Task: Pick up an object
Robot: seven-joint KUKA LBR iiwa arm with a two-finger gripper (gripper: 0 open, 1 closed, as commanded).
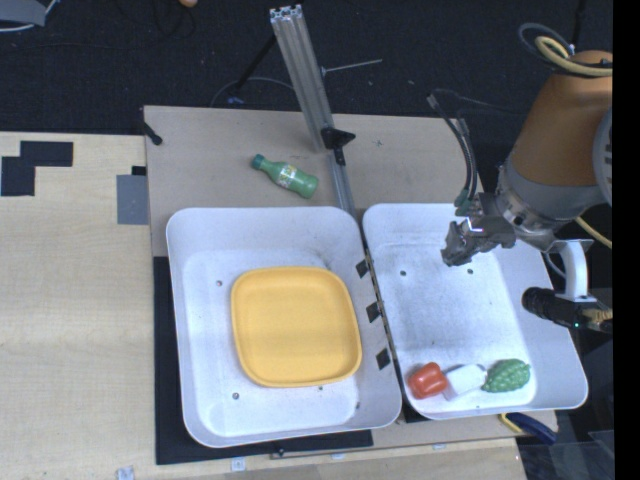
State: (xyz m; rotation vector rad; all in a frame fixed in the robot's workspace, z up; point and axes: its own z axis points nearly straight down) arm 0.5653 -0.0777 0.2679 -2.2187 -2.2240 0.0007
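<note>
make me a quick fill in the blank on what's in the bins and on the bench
1. The yellow plate lies in the ____ bin.
2. The green bottle lies on the bench, outside both ____.
3. In the right bin, the white object sits between the red object and the ____ one.

Missing words: left; bins; green

1. the plate (295, 325) is plain yellow.
2. both bins (200, 268) are white, speckled grey.
3. the bottle (285, 175) is green.
4. the pepper (428, 379) is red.
5. the knobbly fruit (506, 375) is green.
6. the arm's band (565, 128) is orange.
</note>
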